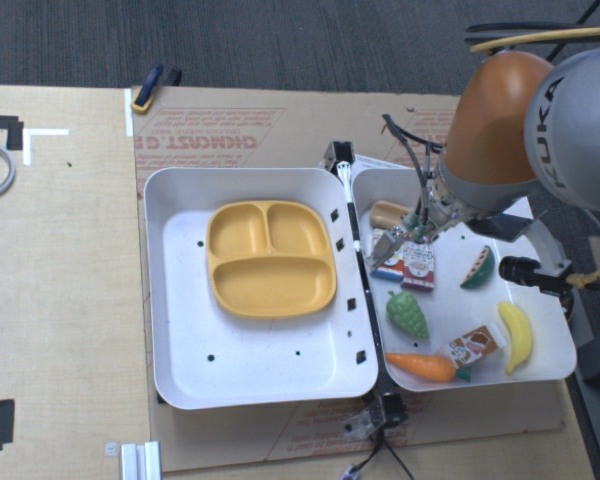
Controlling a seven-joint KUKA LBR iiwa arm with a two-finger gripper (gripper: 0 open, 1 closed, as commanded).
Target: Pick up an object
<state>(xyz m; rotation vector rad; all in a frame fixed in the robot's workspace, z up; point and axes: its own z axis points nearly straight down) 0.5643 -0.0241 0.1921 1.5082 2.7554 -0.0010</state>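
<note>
My gripper (412, 230) hangs over the carton (418, 266), fingers unreadable; carton lies lengthwise up-down in the right bin (540, 368).

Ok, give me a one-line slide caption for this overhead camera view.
KUKA arm's gripper poised over toy food in the right bin, beside a yellow divided plate in the left bin.

Bright, even overhead light; soft shadows inside the white bins (160, 298), mild glare on their floors, focus slightly soft
</note>
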